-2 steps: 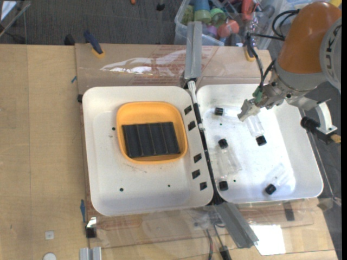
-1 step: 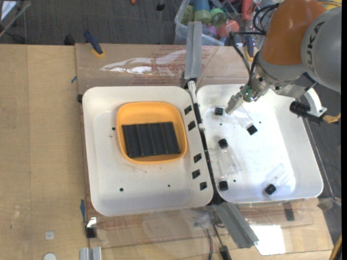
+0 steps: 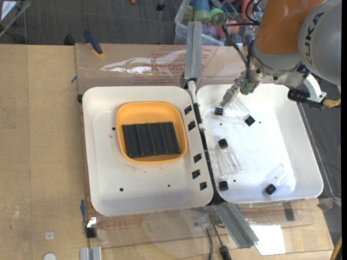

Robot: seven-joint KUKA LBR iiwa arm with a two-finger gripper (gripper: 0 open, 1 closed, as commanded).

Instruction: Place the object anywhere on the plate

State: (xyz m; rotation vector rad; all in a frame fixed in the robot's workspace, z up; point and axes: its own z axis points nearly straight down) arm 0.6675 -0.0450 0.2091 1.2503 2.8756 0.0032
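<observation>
An orange plate (image 3: 150,114) sits in the middle of the left white bin (image 3: 103,188). A black ridged rectangular object (image 3: 150,139) lies flat on the plate and covers most of its lower half. My gripper (image 3: 228,98) hangs over the upper left part of the right bin (image 3: 303,161), pointing down and to the left. It is well to the right of the plate, across the divider. A small black-capped clear piece (image 3: 218,111) lies just below its tip. I see nothing held in it.
Several clear vials with black caps lie scattered in the right bin, such as one (image 3: 249,120) near the middle and another (image 3: 269,189) at the lower right. A grey divider bar (image 3: 198,140) with black clips runs between the bins. A crate of clutter (image 3: 217,4) stands behind.
</observation>
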